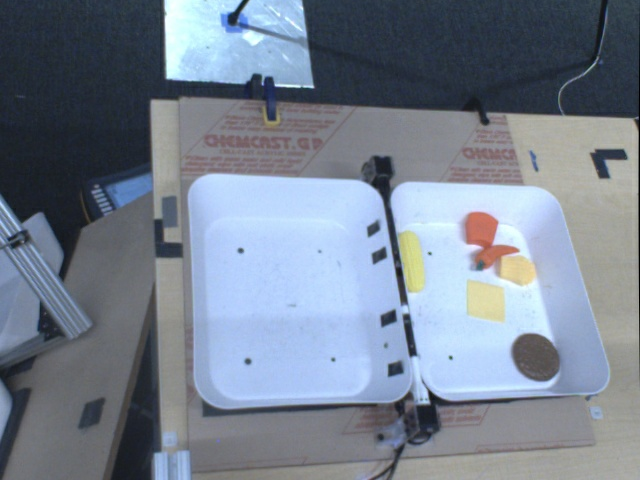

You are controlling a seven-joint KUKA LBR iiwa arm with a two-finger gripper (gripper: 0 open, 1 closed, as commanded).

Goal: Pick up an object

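Two white bins sit side by side on the bench, and every candidate for the pick lies in the right bin (450, 340). We count six pieces. A yellow corn cob (411, 260) lies lengthwise just beside the wall shared with the left bin (290, 298). An orange wedge (480, 227) sits toward the far side, with a small orange piece (494, 255) just in front of it. That small piece touches, or nearly touches, a yellow-orange chunk (518, 270). A flat yellow square (487, 300) lies near the middle, and a brown disc (536, 356) rests alone by the near right corner.

We judge the step in hand to be the approach, with no object chosen or lifted yet. To do it well, we would pick a piece that stands apart from its neighbours. The brown disc and the corn cob both have room around them. The cob sits close to the wall, though, so we would set the closing line across its narrow width. The flat square looks hard to get under, and the orange cluster risks a double catch.

As for the gripper, we cannot tell from this view whether it is apart or together, or whether it touches anything.
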